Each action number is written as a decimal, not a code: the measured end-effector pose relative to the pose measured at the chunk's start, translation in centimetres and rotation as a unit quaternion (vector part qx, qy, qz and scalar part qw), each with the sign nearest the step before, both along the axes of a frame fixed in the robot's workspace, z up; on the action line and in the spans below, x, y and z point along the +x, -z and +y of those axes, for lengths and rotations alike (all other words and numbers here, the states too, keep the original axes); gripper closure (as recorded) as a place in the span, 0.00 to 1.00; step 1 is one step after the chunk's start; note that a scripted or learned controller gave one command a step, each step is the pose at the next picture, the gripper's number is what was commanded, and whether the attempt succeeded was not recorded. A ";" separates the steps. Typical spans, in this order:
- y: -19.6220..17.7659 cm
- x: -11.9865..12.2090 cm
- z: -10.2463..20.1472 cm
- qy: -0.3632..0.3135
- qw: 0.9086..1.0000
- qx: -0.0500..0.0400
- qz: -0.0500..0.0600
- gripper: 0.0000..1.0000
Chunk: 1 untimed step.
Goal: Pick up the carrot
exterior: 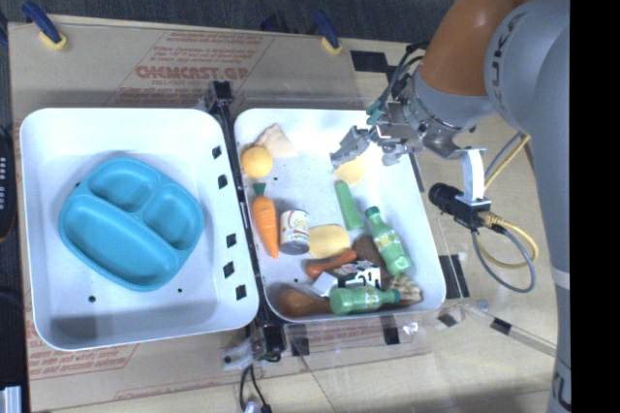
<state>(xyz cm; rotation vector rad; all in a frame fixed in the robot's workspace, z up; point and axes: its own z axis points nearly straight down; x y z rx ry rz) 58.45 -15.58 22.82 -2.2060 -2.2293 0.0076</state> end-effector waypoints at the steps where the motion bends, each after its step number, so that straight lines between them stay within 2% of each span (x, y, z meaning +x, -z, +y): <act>1: 13.6 -1.8 4.9 0.066 0.998 -0.002 -0.002 0.00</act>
